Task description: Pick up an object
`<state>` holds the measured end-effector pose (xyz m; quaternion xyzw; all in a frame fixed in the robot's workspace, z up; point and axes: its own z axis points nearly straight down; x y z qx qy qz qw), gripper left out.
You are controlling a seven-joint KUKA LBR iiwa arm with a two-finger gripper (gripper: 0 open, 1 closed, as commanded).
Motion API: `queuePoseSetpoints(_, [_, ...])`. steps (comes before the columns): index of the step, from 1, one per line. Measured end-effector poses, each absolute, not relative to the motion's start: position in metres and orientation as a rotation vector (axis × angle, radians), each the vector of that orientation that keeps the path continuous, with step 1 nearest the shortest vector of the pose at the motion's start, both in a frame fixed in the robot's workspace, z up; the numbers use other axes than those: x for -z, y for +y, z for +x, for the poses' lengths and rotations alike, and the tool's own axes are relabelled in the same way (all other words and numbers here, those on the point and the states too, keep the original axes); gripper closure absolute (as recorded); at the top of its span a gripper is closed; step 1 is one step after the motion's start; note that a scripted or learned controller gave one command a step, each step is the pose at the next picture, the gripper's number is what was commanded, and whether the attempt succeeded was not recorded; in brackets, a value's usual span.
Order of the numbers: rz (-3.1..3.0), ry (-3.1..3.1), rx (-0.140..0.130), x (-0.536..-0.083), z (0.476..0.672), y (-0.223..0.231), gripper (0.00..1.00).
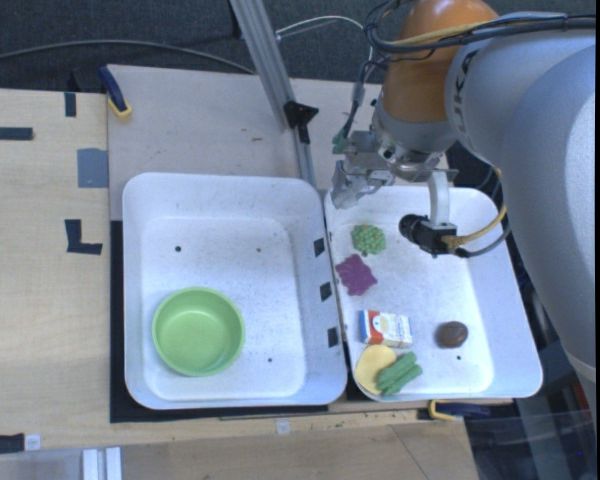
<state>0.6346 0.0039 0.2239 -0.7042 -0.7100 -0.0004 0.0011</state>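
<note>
The right bin [500, 363] holds several small objects: a green knobbly piece [368, 238], a purple piece [356, 274], a small red and white carton [384, 328], a yellow item [371, 364] with a green pod [398, 373] lying across it, and a brown ball [452, 334]. My gripper [346, 190] hangs over the back left corner of the right bin, just above and behind the green knobbly piece. Nothing shows between its fingers.
A green bowl [198, 331] sits at the front left of the left bin [220, 203]. A slanted grey metal pole [268, 58] rises behind the bins. A black cable fitting [426, 233] hangs off the wrist over the right bin.
</note>
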Motion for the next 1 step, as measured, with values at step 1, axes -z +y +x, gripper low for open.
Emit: queuePoseSetpoints(1, [-2.211, -2.229, 0.002, -0.2339, 0.6428, 0.0631, 1.0])
